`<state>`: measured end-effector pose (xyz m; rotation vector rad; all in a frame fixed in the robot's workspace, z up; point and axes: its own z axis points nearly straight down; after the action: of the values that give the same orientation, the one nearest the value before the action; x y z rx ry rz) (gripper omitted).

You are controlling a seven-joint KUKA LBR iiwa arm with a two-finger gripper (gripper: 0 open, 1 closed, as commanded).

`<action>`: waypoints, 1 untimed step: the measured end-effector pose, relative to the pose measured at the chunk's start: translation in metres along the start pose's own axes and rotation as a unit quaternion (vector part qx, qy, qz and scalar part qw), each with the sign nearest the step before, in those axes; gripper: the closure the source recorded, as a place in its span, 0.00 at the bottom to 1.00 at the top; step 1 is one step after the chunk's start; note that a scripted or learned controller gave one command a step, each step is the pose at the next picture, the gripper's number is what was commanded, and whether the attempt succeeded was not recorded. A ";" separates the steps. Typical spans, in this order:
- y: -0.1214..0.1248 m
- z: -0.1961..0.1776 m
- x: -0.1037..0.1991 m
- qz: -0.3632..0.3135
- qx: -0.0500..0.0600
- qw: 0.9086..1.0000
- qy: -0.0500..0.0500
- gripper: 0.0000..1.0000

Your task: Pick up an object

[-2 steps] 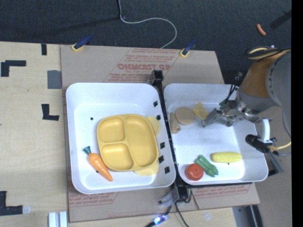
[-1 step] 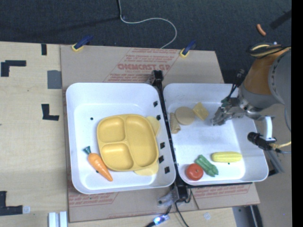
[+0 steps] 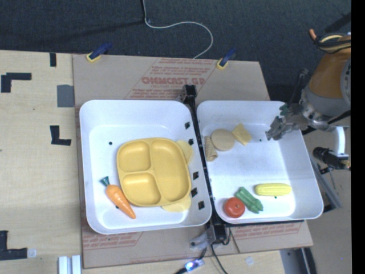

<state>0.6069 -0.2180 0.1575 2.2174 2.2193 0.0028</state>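
Over the right bin's [image 3: 302, 170] far right edge we see our tool [image 3: 278, 128], grip state unclear, holding nothing visible. We judge approach underway; next, descend toward the cheese [image 3: 242, 134] nearby.

The gripper [image 3: 276, 129] hangs over the right bin's [image 3: 302, 170] far edge, apparently holding nothing.

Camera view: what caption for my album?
Gripper over the right bin with corn and tomato; left bin holds a tray and carrot.
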 end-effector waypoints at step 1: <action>0.003 -0.064 0.000 0.000 0.000 1.000 0.000 1.00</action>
<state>0.6096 -0.2174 0.2215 2.2159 2.2199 0.0032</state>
